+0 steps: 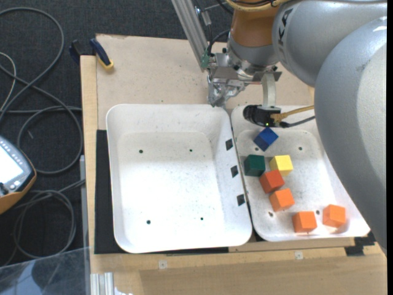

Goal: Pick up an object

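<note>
Nearest you, along the near edge of the right bin (264, 231), sits the first orange cube (304, 221). Just beside it, toward the near right corner, is the second orange cube (334, 216). Both look like matte painted blocks with crisp edges. A little farther in, the third orange cube (282, 199) lies just beside the red-orange cube (271, 180), the pair set on a diagonal. Beyond them the green cube (255, 165) and the yellow cube (283, 163) stand side by side near the middle of the bin, the green one closer to the left wall. The blue cube (266, 138) lies farther still, turned corner-on and apart from the rest, toward the far left corner. These cubes are what you have to pick from.

The left bin (123, 183) is smooth white moulded plastic with rounded corners, its floor flecked with fine dark specks and a few small dark dots. Its right wall presses against the right bin's left wall, and a row of small black tabs (234, 171) runs along that seam. A black mat (100, 189) shows under its left edge.

The gripper (218, 97) hangs at the far end of that seam, over the bins' far rims. It is near the blue cube and well apart from the others. You cannot tell whether it is released or clenched. The bulky grey arm (350, 72) overhangs the right bin's right edge.

Behind lies the pale wooden bench (153, 66), with a blue and yellow clamp (101, 53) at its far left corner and a slanted aluminium strut (187, 17). Black cables (37, 109) loop beyond its left edge.
</note>
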Controlling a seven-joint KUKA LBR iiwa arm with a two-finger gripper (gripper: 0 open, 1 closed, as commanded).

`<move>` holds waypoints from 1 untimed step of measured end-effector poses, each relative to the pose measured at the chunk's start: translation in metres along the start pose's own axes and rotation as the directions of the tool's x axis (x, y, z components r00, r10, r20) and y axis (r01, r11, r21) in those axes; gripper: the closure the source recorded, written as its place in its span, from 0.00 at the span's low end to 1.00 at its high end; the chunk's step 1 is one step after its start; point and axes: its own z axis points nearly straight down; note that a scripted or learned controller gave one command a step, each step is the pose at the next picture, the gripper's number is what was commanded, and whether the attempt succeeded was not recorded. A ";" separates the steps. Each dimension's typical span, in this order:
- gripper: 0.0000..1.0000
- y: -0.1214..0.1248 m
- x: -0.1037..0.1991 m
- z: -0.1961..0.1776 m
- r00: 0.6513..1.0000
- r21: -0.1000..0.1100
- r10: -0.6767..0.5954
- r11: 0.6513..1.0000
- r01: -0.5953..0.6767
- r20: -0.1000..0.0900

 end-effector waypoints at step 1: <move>0.00 -0.001 -0.005 0.000 1.000 0.003 0.006 1.000 -0.006 0.004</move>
